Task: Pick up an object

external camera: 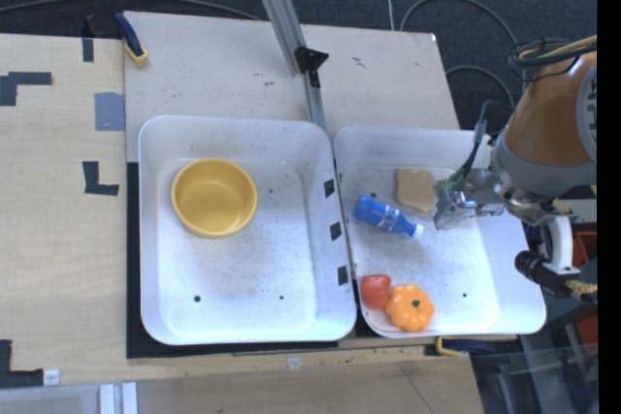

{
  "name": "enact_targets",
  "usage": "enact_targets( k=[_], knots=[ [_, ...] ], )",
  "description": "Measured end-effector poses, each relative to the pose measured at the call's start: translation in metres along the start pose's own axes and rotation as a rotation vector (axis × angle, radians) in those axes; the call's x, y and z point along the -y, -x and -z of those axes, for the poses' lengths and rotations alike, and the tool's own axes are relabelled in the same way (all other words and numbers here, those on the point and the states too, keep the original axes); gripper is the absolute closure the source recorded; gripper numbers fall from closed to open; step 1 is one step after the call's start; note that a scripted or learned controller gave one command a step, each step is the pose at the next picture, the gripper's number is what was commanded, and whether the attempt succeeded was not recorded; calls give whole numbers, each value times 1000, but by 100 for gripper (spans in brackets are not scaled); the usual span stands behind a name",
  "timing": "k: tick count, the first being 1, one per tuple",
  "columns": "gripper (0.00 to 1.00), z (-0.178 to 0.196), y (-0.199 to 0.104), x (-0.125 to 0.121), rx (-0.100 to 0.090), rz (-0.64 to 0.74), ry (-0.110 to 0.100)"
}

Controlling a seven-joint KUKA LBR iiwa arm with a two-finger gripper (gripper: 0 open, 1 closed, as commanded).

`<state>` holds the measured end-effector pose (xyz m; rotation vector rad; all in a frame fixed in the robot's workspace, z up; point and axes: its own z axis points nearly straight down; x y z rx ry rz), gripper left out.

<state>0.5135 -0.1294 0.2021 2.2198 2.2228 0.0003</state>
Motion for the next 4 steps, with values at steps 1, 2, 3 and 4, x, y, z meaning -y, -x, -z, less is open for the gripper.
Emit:
enact_targets(
  k=[1, 2, 3, 4],
  knots=[
    [100, -1, -58, -25, -2, 7, -1],
    [100, 14, -106, -44, -2, 6, 0],
    [100, 8, -152, -59, -1, 5, -2],
    [100, 18, -206, -66, -2, 6, -1]
  ],
)
